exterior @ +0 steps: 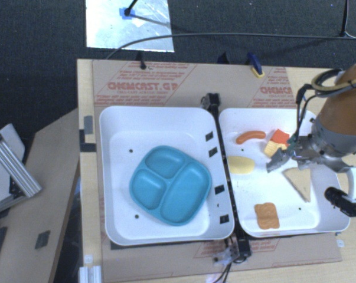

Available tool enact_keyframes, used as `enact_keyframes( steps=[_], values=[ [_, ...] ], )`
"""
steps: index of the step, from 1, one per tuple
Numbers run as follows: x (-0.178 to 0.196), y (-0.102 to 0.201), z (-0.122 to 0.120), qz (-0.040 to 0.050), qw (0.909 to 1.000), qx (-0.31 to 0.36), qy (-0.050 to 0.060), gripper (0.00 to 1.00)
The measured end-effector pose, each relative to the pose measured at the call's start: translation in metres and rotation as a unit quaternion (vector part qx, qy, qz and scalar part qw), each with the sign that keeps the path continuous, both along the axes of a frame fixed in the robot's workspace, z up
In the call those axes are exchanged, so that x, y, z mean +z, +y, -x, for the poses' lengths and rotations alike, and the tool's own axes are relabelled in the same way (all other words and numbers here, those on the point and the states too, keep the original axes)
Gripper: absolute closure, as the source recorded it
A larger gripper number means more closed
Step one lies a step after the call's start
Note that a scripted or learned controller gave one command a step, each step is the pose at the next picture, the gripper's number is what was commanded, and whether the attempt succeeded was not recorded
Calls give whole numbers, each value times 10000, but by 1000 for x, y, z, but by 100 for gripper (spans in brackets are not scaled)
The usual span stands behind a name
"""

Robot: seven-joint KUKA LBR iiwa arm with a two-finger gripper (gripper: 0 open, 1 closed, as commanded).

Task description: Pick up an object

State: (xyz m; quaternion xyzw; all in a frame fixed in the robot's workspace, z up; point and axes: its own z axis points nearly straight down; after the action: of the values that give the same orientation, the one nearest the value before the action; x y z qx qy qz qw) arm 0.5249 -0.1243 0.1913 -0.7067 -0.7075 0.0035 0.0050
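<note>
The arm (pixel 343 108) comes in from the right side of the frame and hangs over the right bin (pixel 248 220). Its jaws are low, near the middle of that bin, and I cannot tell if they are open or closed; the gripper (pixel 279 161) looks grey and blurry there.

Toy foods lie in the right bin. A small sausage (pixel 250 137) is near the top. A red and yellow block (pixel 277 140) sits just beside the gripper, up and to its left. A pale yellow piece (pixel 241 165) lies at the left side of the bin. A tan wedge (pixel 300 184) lies under the arm, lower right. A brown cracker (pixel 266 215) rests near the bottom edge.

The left bin (pixel 116 217) holds a blue plate (pixel 169 184) with three parts. Both bins sit on the counter (pixel 166 81)
</note>
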Motion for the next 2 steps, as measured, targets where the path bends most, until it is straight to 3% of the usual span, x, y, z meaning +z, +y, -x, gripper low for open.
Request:
enact_keyframes(
  steps=[1,2],
  values=[
    [6,0,-3,10,10000,14,-64,0],
    [-37,-2,1,6,10000,3,-45,0]
  ],
)
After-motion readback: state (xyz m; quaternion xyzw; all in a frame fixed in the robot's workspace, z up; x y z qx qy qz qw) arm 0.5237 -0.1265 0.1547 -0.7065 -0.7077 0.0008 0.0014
